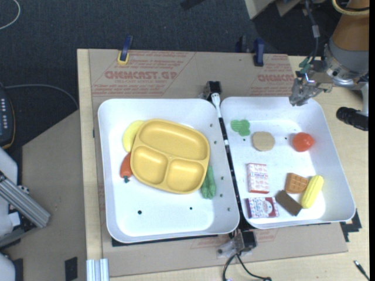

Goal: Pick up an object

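**Gripper waits above the toy food**

While the gripper [300, 95] hangs over the far rim of the right bin [337, 174], I cannot tell if it is open or shut, and it holds nothing I can see; the red tomato [302, 141] is the nearest toy, lying just toward the camera from it, round with no long side; the yellow corn [312, 191] lies further on, its long side running near to far.
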Tool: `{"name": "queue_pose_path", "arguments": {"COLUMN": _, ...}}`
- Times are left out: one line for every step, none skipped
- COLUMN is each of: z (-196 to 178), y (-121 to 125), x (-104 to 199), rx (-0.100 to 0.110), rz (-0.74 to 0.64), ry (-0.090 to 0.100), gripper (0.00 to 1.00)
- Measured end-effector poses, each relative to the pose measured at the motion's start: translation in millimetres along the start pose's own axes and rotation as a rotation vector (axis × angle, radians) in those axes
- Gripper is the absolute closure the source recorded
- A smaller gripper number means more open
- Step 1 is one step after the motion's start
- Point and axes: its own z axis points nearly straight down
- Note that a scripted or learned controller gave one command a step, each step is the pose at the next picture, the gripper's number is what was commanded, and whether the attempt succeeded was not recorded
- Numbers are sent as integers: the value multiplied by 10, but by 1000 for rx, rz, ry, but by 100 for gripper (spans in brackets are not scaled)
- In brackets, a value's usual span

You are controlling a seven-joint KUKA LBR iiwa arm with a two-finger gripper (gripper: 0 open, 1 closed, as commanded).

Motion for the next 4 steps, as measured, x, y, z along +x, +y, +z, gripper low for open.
{"name": "queue_pose_path", "arguments": {"z": 96, "y": -286, "x": 453, "rx": 2, "rz": 1, "ry": 1, "gripper": 100}}
{"name": "queue_pose_path", "arguments": {"z": 47, "y": -510, "x": 816, "rx": 1, "rz": 0, "ry": 0, "gripper": 100}}
{"name": "queue_pose_path", "arguments": {"z": -74, "y": -830, "x": 1329, "rx": 1, "rz": -1, "ry": 1, "gripper": 100}}
{"name": "queue_pose_path", "arguments": {"z": -40, "y": -774, "x": 1278, "rx": -2, "rz": 4, "ry": -2, "gripper": 100}}
